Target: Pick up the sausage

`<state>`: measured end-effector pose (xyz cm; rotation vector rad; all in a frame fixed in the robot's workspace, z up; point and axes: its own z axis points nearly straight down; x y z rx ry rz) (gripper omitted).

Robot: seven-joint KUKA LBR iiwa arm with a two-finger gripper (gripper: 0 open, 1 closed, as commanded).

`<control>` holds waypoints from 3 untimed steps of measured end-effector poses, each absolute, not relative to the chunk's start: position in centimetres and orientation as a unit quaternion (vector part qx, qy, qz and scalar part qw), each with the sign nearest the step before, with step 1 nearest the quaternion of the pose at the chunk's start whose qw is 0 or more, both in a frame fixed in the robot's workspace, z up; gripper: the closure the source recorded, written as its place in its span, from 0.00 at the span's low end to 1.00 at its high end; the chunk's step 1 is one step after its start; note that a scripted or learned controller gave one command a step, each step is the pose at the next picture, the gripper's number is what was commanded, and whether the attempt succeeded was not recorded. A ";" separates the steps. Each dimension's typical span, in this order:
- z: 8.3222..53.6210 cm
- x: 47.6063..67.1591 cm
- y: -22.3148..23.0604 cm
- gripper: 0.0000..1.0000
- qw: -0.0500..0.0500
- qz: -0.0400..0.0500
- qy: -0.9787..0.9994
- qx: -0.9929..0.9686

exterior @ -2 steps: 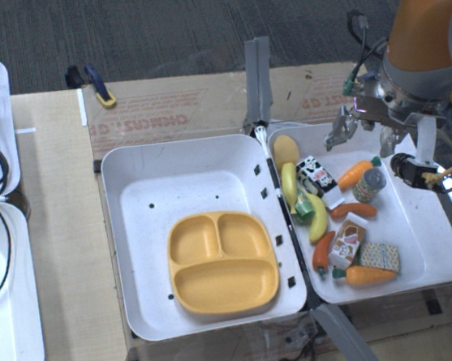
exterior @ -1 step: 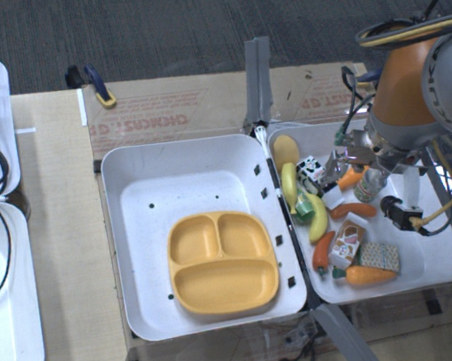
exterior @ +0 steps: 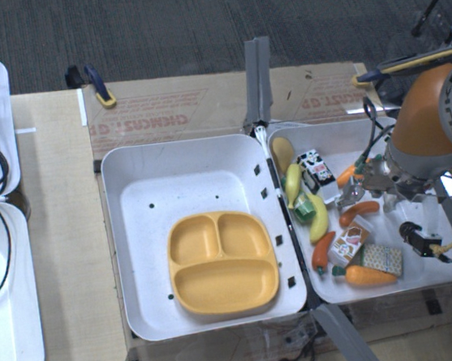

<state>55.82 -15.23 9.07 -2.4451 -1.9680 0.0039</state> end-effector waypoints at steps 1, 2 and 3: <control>9.1 51.0 -16.1 0.00 0.001 0.001 -0.633 -0.774; 9.9 51.0 -16.2 1.00 0.002 0.001 -0.631 -0.775; 21.0 54.0 -13.7 1.00 0.000 0.001 -0.598 -0.802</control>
